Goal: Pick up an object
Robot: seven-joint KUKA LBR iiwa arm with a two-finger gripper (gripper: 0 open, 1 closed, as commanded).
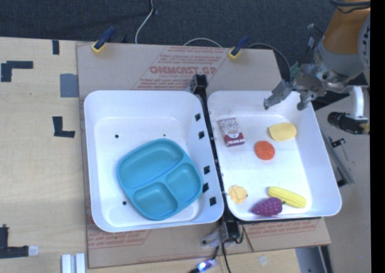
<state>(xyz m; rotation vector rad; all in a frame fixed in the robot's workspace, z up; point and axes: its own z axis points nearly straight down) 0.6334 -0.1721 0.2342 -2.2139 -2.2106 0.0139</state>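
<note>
Right bin point(313, 145), taken as our landmark. We list within it: a small red-and-white carton point(231, 131) near the wall shared with the left bin point(99, 145); an orange ball point(264, 150) mid-floor; a yellow lump point(282, 131) toward the far rim; a corn cob point(287, 196), purple grapes point(267, 207) and a small yellow piece point(238, 193) along the near rim. All lie loose and apart, so we judge any pickable.

Gripper point(290, 100): over the far rim, fingers spread wide, holding nothing.

Blue divided plate point(159, 178): in the left bin.

Arm cut off at the frame's right edge; carton print illegible.
</note>
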